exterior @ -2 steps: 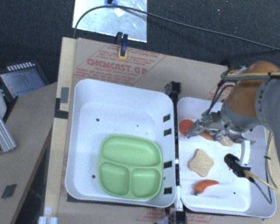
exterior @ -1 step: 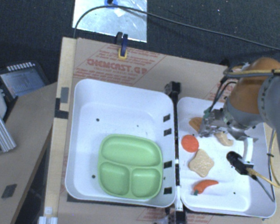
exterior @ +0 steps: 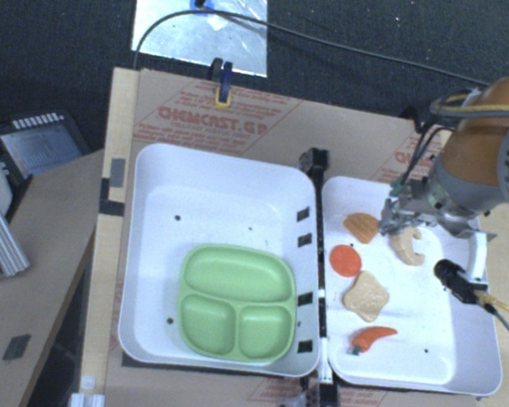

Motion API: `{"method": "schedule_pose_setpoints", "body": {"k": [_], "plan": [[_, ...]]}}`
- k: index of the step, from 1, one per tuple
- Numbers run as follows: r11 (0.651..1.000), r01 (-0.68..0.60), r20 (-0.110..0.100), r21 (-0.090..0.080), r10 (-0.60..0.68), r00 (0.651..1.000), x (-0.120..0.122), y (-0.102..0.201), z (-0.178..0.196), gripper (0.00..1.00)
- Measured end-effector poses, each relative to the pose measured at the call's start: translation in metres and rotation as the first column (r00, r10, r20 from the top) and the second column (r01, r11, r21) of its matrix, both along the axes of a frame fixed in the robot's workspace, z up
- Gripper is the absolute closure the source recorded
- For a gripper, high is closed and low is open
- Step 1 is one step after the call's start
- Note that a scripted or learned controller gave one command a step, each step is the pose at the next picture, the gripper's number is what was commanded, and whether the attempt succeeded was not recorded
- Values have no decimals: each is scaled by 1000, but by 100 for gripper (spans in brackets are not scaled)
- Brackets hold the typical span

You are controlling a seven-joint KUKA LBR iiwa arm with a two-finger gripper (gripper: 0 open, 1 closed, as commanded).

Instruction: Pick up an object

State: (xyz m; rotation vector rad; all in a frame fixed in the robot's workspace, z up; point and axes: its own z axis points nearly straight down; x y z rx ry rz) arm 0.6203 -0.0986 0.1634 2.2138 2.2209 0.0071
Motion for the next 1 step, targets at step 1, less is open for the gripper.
{"method": "schedule_pose_setpoints", "body": {"k": [1], "plan": [[1000,2,1,-1,-2,1000,-1,-8,61,100]]}}
